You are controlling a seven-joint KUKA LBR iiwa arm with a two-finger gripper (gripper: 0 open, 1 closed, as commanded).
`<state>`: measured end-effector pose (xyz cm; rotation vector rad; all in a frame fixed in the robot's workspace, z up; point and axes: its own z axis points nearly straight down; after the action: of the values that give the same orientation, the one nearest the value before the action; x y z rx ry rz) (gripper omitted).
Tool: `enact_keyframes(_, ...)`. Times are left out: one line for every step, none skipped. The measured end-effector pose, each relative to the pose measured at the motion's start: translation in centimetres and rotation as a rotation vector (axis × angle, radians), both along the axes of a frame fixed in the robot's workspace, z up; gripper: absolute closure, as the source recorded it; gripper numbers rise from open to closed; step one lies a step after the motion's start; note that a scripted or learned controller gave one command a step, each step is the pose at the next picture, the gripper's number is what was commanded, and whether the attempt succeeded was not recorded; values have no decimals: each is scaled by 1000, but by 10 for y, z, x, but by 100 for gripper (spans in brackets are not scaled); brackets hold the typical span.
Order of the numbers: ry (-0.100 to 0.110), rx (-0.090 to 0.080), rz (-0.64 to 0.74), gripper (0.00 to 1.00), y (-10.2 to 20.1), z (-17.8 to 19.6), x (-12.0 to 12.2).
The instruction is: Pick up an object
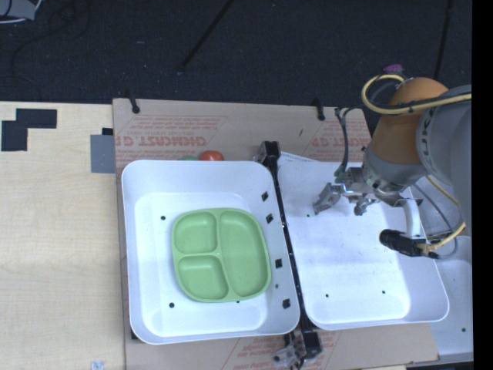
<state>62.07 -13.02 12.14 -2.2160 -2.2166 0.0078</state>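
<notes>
Tool (337, 200) is hanging over the right bin (362, 291), near that bin's far-left part, at the end of the grey arm (431, 149) that is reaching in from the right with its orange band (408, 106) sitting above the wrist. Its two fingers are pointing left and a little apart, spread and released, with nothing showing between them. Below and beside the tool, the right bin's white floor is lying bare, giving open room toward the near rim and toward the right wall. A black part of the arm's fittings (404, 242) is jutting out just to the near-right of the tool, with cables looping around it.

Left of the tool, the black divider (281, 237) between the two bins is running from the far edge to the near edge, and the tool is sitting near it but apart from it. Beyond the divider, well to the tool's left and nearer to the camera, a green sectioned plate (221, 254) is lying flat in the middle of the left bin (146, 284), with white floor showing all around it and a clear margin from each wall.

Far-left of the tool, past the left bin's far rim, a small red object (211, 157) is peeking up against the cardboard backing (192, 133); only its top is showing. Both bins are resting on the bench (54, 245), whose pale surface is stretching out openly well to the left of the tool.
</notes>
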Motion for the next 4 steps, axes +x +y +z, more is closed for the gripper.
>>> enact_keyframes(-2,-1,-1,0,2,-36,-1)
enact_keyframes(-4,-1,-3,100,1,-24,0)
enact_keyframes(-9,-1,0,100,6,21,-3)
enact_keyframes(-10,-2,1,100,8,75,-13)
